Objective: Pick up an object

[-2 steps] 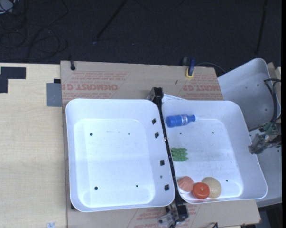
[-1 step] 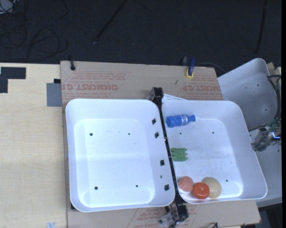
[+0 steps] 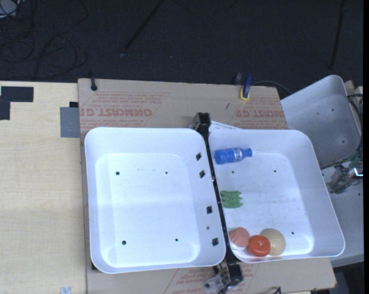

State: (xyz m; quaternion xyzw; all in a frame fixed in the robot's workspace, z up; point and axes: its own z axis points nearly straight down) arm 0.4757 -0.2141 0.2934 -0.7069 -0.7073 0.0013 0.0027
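The right bin (image 3: 306, 222) holds all the loose objects. A blue bottle (image 3: 233, 155) with a white cap lies on its side near the bin's far left corner. A small green ridged piece (image 3: 231, 199) rests against the left wall, about midway along it. In the near left corner three things cluster and touch: a pink rounded piece (image 3: 238, 236), a red-orange round object (image 3: 259, 245) and a beige round object (image 3: 274, 240).
The left bin (image 3: 147, 201) sits beside it, joined along a black clamp strip (image 3: 210, 182). Both rest on cardboard (image 3: 172, 106) over a wooden bench. A grey metal plate (image 3: 322, 112) and cables (image 3: 346, 175) stand at the right. A yellow-blue clip (image 3: 245, 90) is at the back.
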